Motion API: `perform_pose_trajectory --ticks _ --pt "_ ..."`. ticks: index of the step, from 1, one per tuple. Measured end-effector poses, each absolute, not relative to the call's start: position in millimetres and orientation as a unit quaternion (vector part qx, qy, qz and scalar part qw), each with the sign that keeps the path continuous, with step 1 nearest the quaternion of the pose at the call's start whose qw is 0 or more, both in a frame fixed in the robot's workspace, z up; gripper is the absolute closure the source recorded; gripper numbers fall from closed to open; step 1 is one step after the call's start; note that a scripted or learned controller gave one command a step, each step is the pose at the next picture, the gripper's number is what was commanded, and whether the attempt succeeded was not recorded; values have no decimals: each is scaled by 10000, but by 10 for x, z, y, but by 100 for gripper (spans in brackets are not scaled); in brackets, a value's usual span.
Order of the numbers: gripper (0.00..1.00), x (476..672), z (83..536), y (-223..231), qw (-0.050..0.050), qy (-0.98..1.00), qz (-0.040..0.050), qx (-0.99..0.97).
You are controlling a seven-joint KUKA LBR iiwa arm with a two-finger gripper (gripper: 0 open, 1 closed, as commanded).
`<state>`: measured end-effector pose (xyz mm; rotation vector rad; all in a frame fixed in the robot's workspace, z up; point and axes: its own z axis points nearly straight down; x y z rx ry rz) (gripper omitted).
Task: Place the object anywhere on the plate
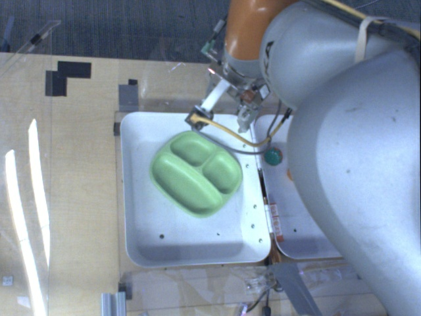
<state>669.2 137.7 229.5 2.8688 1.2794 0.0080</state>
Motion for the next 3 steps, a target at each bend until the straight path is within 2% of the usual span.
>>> perform_pose_trajectory --ticks 1,2,3 --pt "0 6269 1329 1774 -12 2882 10 9576" --pt "0 6501 1771 1701 -13 1374 27 9905" --pt "0 6516 2583 1549 -7 1008 32 9949"
